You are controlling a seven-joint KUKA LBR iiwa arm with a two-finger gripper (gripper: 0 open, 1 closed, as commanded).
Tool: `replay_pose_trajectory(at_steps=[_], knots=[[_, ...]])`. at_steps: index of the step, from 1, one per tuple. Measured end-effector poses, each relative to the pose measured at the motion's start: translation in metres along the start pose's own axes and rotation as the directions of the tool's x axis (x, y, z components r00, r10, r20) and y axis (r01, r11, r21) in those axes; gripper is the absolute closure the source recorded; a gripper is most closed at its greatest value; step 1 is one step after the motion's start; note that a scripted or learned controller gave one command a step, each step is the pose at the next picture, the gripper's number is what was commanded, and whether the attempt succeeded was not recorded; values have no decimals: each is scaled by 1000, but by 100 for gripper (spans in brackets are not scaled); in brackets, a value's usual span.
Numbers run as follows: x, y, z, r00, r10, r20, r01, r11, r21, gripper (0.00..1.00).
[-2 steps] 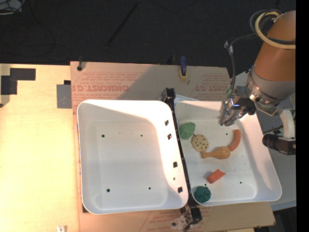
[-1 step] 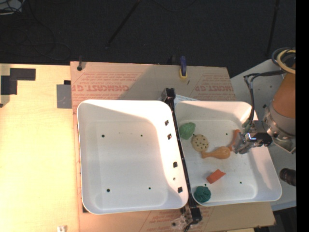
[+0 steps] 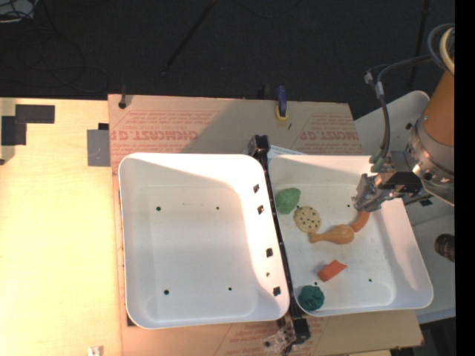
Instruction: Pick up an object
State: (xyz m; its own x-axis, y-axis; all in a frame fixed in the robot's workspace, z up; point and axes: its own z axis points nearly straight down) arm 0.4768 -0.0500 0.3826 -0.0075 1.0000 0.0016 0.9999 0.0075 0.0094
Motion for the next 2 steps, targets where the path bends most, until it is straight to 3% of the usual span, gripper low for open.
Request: replay_pose_trajectory(at_steps=[1,2], knots=[[13,-6,167,1000,8,0,-8,999,31,100],[-10,-1,51,1000,9,3,-9,1000,1,100]])
